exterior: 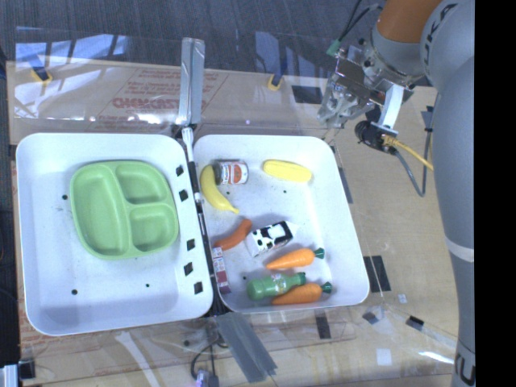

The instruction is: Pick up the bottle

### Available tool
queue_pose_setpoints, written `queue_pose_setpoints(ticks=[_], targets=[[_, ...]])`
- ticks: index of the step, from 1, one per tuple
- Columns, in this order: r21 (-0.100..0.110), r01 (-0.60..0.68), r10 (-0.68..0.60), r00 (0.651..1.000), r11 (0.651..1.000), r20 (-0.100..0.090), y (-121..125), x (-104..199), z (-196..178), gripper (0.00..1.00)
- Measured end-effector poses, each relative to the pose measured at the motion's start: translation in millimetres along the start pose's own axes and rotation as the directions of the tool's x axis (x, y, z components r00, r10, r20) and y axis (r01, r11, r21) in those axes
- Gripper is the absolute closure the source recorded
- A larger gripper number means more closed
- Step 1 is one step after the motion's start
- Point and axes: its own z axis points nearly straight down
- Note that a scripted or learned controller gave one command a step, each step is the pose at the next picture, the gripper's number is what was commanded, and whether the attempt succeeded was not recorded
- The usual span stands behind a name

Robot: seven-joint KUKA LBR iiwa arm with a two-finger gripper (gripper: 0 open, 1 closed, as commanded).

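A green divided plate [125,208] is lying in the left bin [32,297]. In the right bin [343,216], a banana [214,190] is lying nearest that plate, with a can [232,172], yellow lemon [286,170], toy cow [270,236] and carrots [292,258] sitting farther away

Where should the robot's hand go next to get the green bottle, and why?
Probably down and toward the near edge of the right bin. The gripper hangs above that bin's far right corner, while the green bottle lies on its side near the front, touching an orange carrot. It likely must get above the bottle first.
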Motion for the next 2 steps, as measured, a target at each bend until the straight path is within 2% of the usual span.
queue_pose_setpoints(ticks=[1,2], targets=[[0.005,-0.024,0.024,1.0,1.0,0.001,11.6,-24.0,-11.8,1.0],[0.004,-0.087,0.087,0.996,0.996,0.002,-1.7,2.4,-30.3,1.0]])
